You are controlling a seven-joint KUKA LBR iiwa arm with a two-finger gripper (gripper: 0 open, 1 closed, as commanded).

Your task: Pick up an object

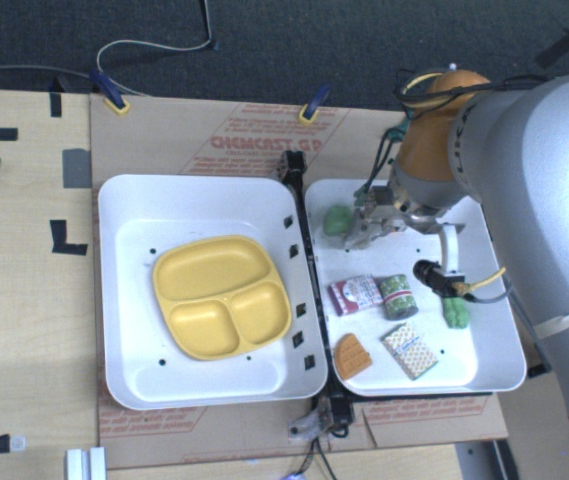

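While our arm (pixel 524 168) reaches in from three o'clock, we see the gripper (pixel 369 223) low in the right bin (pixel 494 368), at its eleven o'clock corner, just beside a green lump (pixel 337 220). Whether the jaws are apart or together, we cannot tell. Packets (pixel 356 294) lie near six o'clock; a yellow tray (pixel 222 295) fills the left bin (pixel 124 268).

Divided tray (pixel 222 294) in left bin (pixel 124 268); packets (pixel 356 294) in right bin (pixel 489 353).
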